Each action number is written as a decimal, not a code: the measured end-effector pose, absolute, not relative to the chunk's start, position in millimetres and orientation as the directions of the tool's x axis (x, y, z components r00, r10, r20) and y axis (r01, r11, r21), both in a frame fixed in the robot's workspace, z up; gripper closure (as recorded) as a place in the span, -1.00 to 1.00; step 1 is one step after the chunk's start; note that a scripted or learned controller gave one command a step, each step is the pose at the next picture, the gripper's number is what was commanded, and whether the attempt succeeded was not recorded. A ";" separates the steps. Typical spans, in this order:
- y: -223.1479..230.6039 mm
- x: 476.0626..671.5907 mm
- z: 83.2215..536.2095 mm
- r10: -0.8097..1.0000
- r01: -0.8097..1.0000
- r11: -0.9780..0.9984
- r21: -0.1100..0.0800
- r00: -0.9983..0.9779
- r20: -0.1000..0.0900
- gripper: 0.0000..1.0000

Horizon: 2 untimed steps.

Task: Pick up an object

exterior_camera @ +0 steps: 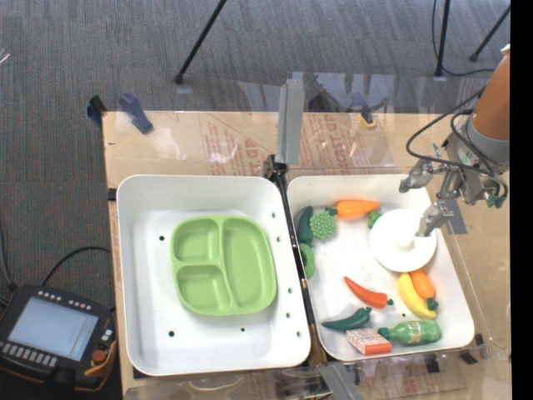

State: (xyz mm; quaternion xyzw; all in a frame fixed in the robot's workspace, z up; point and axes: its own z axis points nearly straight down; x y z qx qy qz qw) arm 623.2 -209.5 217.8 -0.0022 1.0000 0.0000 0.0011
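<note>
Pendant: lay at the bottom left, on the floor beside the bench, its grey screen lit but too small to read; its lower edge was cut off.
Box: small, red and white, at the right bin's near edge, well below the fingers; its print was too small to read.
Bottle: green, lying on its side just right of the box; its label was unreadable.
Pepper: green, just left of the box.
Chili: red, down and left of the fingers.
Banana: yellow, below the fingers, touching an orange piece of unclear kind.
Plate: white, round, just left of and below the fingers; whether they touched it could not be told.
Carrot: orange, left of the fingers, beyond the plate.
Greens: a dark and a knobbly green piece at the right bin's left wall, partly overlapping.
Gripper: hung over the right bin's far right corner, fingers apart with nothing between them.
Arm: cut off by the right edge.
Tray: green, three compartments, in the left bin, well left of the fingers.
Writing: red mirrored lettering on the bench behind the bins, not legible.
</note>
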 end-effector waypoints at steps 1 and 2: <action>-206.2 562.2 94.6 0.026 0.026 1.000 0.006 -1.000 0.003 -1.00; -163.2 490.9 88.4 0.016 0.016 1.000 0.001 -1.000 -0.004 -1.00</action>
